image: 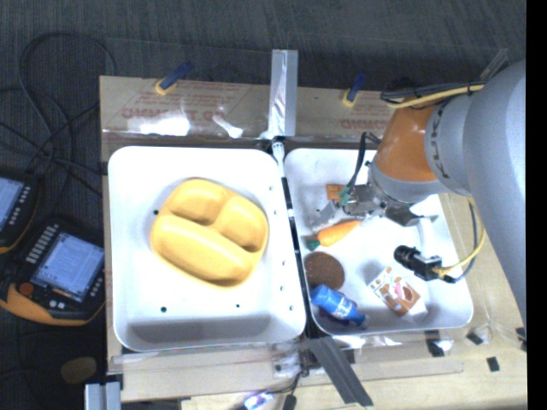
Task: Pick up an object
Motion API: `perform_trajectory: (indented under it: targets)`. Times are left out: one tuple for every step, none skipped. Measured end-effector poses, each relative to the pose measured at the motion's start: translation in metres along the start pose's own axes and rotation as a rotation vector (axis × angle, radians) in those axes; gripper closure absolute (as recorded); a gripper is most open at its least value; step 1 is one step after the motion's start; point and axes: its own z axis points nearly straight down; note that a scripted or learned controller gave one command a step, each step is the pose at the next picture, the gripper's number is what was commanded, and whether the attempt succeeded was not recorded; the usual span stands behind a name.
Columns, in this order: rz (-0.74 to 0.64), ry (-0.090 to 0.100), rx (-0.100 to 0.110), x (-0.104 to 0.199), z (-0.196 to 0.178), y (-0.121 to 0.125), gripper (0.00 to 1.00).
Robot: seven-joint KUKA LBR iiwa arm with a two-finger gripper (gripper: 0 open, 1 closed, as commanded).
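My gripper [344,199] hangs low in the right bin [453,310], near its back left part. Just below and left of it lies an orange carrot [339,231], its thick end close to the gripper. A brown round disc [325,270] rests nearer the front, next to the bin's left wall. In front of the disc lies a blue bottle [337,305]. A small white and brown carton [397,292] sits at the front right. Nothing is visibly held.
The left bin [128,314] holds a large yellow loaf-shaped thing [209,230] in its middle. The grey arm with its orange band [410,148] covers the right bin's back right corner. A dividing rim [292,229] separates the bins.
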Motion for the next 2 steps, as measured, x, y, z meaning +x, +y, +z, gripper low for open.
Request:
perform_trajectory:
  targets:
    - [-0.001,0.004,-0.001,0.0006,-0.0089,0.0014,1.00]
    - [0.000,0.004,-0.001,0.0006,-0.0088,0.0013,0.00]
